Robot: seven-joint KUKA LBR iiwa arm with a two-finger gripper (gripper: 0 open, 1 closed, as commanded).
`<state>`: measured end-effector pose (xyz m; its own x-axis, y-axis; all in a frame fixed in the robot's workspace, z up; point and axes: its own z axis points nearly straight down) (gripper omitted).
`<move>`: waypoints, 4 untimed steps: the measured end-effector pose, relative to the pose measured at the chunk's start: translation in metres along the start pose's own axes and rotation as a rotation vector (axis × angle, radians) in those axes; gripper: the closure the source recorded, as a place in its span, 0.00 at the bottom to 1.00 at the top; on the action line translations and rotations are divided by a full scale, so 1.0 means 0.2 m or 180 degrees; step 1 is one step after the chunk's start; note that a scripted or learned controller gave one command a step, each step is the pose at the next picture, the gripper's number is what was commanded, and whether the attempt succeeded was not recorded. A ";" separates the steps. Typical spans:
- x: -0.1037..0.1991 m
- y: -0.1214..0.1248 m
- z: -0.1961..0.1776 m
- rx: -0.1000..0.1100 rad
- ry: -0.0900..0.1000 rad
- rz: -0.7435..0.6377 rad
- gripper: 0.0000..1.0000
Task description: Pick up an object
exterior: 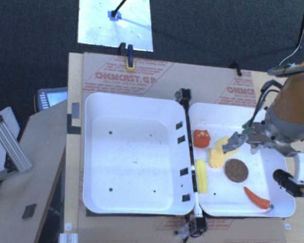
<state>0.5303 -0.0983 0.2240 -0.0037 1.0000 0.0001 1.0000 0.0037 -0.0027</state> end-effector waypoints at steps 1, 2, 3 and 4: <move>0.07 0.38 -0.12 -0.0027 -0.0004 -0.0016 0.00; 0.45 0.60 -0.52 -0.0039 -0.0002 -0.0030 0.00; 0.65 0.70 -0.79 -0.0026 0.0002 -0.0019 0.00; 1.02 0.70 -1.20 -0.0035 0.0009 -0.0029 0.00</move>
